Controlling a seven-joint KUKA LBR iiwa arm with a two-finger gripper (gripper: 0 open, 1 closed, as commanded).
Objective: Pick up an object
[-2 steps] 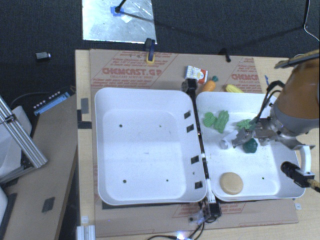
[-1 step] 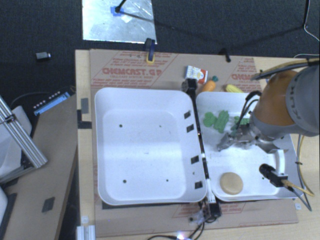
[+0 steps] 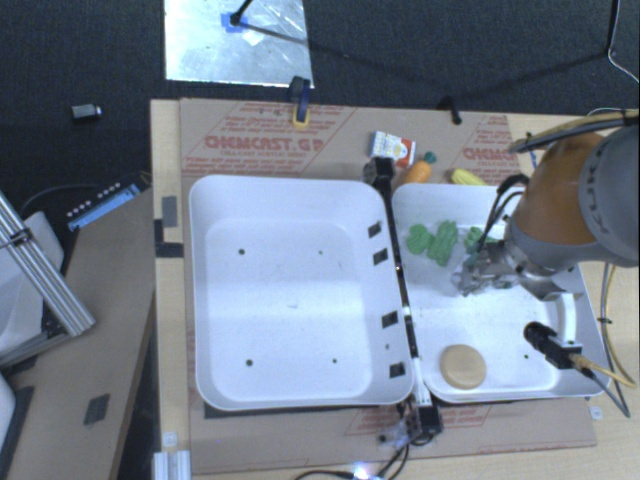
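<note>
The gripper (image 3: pixel 473 274) was seen inside the right bin (image 3: pixel 505 318), just beside the green object (image 3: pixel 432 240), its grip state could not be told, and it was judged that it should be centred over this object before any closing was done.

Robot lab: grey arm (image 3: pixel 610 208), 2 white bins (image 3: pixel 290 298) on cardboard bench (image 3: pixel 260 140), alu frame (image 3: pixel 40 288).

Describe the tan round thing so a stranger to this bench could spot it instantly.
Start at the white bin the arm reaches into. In its near corner, by the wall shared with the other bin, lies a flat disc. It alone is round and tan; the green pieces farther back, by the gripper, are lumpy.
</note>
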